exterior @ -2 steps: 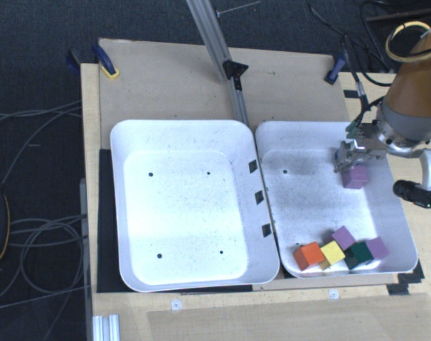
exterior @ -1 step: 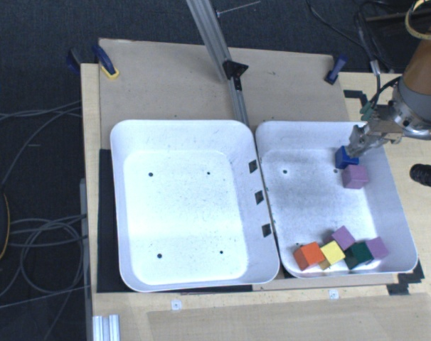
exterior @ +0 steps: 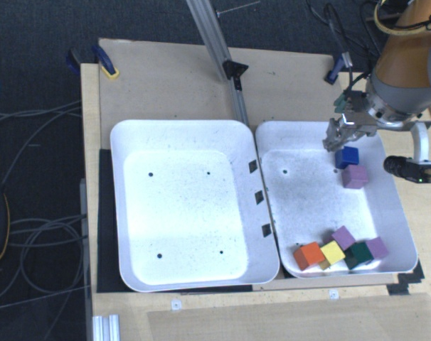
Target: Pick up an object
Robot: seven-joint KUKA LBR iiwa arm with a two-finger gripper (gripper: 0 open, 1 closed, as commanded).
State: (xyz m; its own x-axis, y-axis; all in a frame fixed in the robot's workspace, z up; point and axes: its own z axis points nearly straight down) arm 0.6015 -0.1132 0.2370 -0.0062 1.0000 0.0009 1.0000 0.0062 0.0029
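Over the far corner of the right bin (exterior: 393,212), the tool (exterior: 336,137) hangs on the grey arm with its orange band; whether it is apart or together cannot be told from here. Just beside it, on the bin floor, lies a blue block (exterior: 348,155), with a pale purple block (exterior: 355,177) touching or nearly touching it. Along the near edge of the same bin sits a cluster of small cubes: orange (exterior: 309,254), yellow (exterior: 332,252), purple (exterior: 343,236), dark green (exterior: 358,253) and another purple (exterior: 376,247). The left bin (exterior: 123,190) is shallow, white, speckled plastic with rounded corners. Both bins rest on a tan table (exterior: 166,69).
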